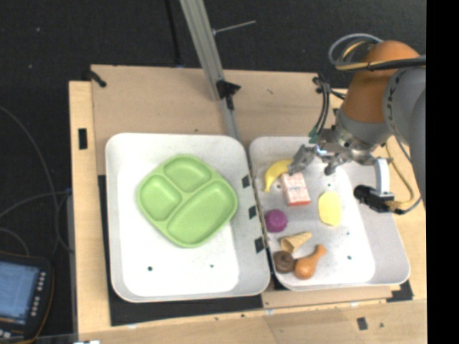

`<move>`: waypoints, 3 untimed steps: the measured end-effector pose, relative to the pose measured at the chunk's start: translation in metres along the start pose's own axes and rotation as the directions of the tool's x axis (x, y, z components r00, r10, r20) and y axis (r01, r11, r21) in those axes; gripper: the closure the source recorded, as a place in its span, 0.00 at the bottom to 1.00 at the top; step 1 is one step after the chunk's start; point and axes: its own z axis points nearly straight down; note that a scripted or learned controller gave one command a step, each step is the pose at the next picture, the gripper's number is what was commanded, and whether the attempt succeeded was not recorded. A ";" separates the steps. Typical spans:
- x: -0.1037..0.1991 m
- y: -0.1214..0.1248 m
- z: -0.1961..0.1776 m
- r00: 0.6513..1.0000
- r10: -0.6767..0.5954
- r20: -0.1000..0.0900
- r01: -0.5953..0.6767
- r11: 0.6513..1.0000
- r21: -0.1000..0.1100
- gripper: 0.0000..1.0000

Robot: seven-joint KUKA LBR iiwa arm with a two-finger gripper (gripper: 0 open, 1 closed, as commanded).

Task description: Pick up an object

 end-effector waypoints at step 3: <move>0.004 0.000 -0.114 1.000 -0.003 0.000 0.003 1.000 -0.011 1.00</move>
